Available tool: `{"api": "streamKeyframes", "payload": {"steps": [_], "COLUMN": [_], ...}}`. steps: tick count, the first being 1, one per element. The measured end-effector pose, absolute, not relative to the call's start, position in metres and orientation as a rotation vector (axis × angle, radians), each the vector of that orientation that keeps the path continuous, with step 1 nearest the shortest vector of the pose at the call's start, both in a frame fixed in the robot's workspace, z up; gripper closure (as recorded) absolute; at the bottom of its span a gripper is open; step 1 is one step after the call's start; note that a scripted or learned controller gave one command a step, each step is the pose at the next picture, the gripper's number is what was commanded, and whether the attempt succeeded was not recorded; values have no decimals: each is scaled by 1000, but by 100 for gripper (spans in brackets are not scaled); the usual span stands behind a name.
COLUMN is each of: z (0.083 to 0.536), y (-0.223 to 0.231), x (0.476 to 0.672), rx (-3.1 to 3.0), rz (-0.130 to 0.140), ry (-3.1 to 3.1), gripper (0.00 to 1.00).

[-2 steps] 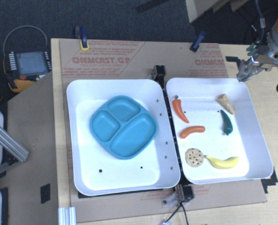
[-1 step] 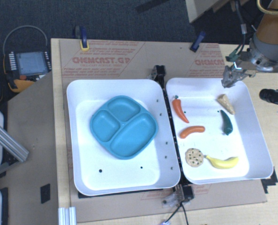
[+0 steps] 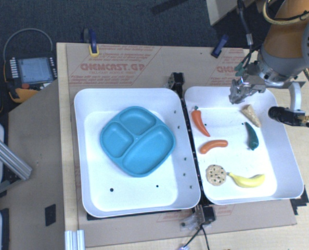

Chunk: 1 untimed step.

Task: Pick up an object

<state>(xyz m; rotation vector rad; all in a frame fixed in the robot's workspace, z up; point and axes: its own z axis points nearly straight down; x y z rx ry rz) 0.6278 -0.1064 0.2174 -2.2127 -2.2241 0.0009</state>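
the gripper (image 3: 241, 94) hovers over the right bin (image 3: 287, 155), finger spacing impossible to tell; nothing picked yet, next a descent onto the beige wedge (image 3: 251, 114).

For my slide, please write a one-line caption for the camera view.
Gripper hovers over the right bin with toy food; a blue divided plate lies in the left bin.

Blue plate (image 3: 138, 147) in left bin (image 3: 84, 139)

Bright, even overhead light, soft short shadows under the toys, mild glare on the white bins (image 3: 92, 191), focus slightly soft.
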Motion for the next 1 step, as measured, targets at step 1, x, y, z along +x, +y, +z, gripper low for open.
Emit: {"api": "streamKeyframes", "payload": {"steps": [1], "z": [209], "y": [-59], "x": [607], "rx": [-2213], "rz": [1], "ry": [-2224], "gripper": [100]}}
